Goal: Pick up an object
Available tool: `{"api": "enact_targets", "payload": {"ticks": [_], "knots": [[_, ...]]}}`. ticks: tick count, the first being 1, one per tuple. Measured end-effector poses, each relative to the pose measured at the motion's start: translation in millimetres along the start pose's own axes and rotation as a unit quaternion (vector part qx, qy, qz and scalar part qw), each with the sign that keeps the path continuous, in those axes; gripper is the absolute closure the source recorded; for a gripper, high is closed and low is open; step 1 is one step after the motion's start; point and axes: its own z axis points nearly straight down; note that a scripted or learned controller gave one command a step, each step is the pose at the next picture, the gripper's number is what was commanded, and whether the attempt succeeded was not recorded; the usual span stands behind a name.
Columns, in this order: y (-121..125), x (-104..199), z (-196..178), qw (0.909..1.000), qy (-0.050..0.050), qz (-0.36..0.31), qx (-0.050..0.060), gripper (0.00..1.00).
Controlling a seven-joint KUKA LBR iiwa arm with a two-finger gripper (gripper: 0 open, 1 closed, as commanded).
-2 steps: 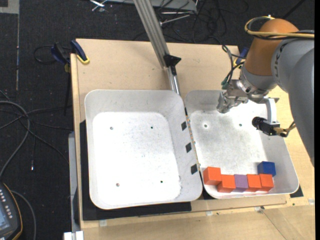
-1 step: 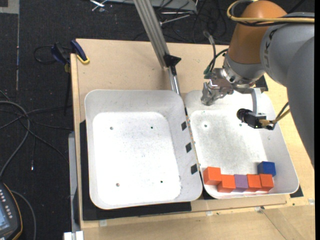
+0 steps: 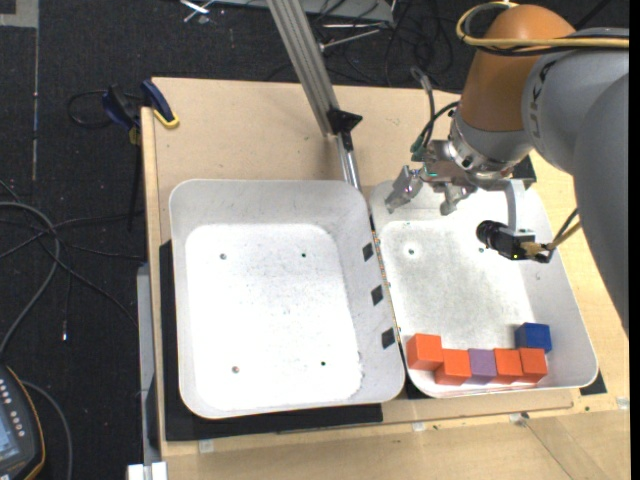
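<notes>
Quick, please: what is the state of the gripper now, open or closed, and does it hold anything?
Gripper: open, holding nothing, above the far edge of the right bin; the blocks lie at the near edge.

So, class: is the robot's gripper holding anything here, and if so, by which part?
Nothing is held. The gripper hangs with open fingers above the far end of the right white plastic bin, far from the orange, purple and blue blocks along its near wall.

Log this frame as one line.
arm: above right bin far edge | gripper: open, holding nothing | blocks: row along right bin near edge, untouched | pick: not yet done
</notes>
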Motion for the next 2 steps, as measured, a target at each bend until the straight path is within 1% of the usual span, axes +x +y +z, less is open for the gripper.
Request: {"api": "enact_targets", "payload": {"ticks": [1,2], "knots": [[3,-89,81,1.0000,-0.001,0.005,0.003,0.00],[-29,-45,41,1.0000,0.000,-0.001,0.001,0.00]]}}
